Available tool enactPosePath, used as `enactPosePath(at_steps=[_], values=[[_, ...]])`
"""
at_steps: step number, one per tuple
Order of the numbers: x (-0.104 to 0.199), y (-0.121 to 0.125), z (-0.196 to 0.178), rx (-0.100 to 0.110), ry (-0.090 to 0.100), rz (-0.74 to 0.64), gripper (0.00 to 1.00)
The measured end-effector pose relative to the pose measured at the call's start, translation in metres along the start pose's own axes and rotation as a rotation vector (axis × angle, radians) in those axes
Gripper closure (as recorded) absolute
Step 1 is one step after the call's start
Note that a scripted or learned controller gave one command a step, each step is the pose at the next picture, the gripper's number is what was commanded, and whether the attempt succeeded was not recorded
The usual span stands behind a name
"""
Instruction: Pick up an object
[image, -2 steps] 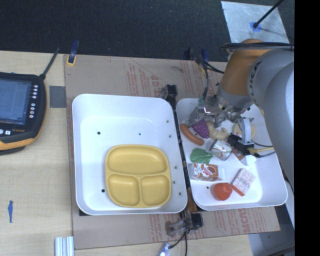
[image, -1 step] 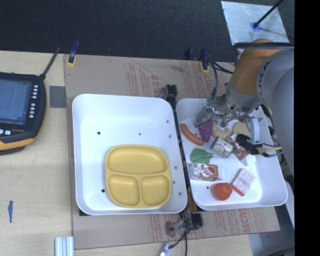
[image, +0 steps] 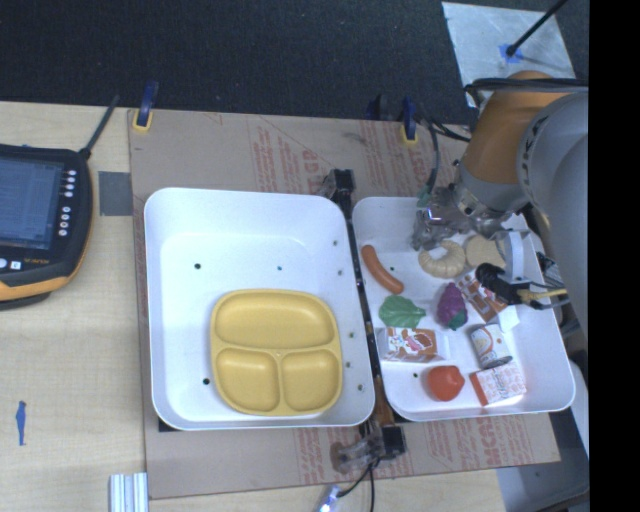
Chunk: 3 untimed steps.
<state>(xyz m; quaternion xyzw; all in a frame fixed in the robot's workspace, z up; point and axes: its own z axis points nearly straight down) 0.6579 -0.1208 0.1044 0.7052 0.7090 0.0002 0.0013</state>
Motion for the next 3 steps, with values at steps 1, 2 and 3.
enactPosePath(at_steps=[1, 2, 3], values=[[-0.019, -0.072, 0.001, 0.007, 0.0, 0.001, 1.0], [-0.019, -0.072, 0.001, 0.006, 0.001, 0.001, 0.0], [-0.042, -0.014, 0.013, 0.005, 0.002, 0.001, 0.0]])
